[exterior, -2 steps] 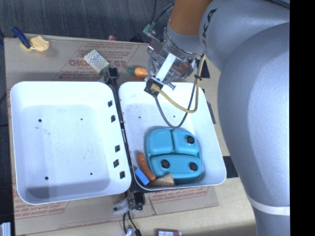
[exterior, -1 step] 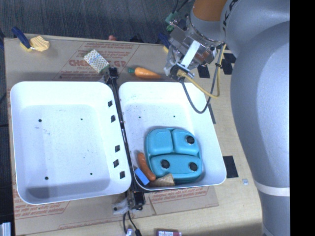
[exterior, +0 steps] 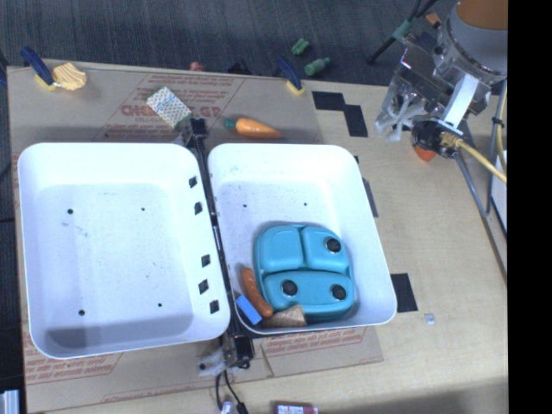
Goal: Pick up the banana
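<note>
While arm [exterior: 453, 54] is hanging over worktop [exterior: 431, 231], beyond right bin [exterior: 285, 158] far corner, we are finding jaws too blurred: cannot tell whether wide or narrow. We are not making out banana for certain. Tan wedge [exterior: 290, 316], lying against blue tray [exterior: 304, 270] at near wall, is looking likeliest. Clutter is crowding it, so we are expecting tight approach.

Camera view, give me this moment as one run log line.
grey arm's gripper: raised beyond right white bin | blue compartment tray: in right bin | banana: not identified | grasp: none seen
</note>
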